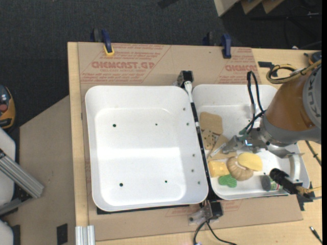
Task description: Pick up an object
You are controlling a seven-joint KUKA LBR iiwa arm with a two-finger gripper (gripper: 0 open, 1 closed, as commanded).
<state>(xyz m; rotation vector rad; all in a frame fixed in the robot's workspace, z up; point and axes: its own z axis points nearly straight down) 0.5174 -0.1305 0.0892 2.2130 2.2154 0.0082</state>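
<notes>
Surface (153,60) of brown board carried two shallow white bins side by side. Left bin (143,147) sat toward the left edge; right bin (225,93) toward the right edge, holding a cluster of small objects in its near half. Grey arm with orange band (288,106) reached in from the right edge, over the right bin. Tool (227,148) hung low by the bin's inner wall, metal fingers (219,150) pointing toward the left bin; apart or together not discernible, nothing seen clamped. Tan perforated piece (210,126) lay just beyond the tool. Yellow rounded object (251,161) rested on a beige ring-shaped item (240,171), near the tool's wrist. Pale yellow block (216,168) sat near the bin's front left corner, green piece (228,181) touching it at the front. Dark cylindrical object (273,180) lay toward the bin's front right corner.
</notes>
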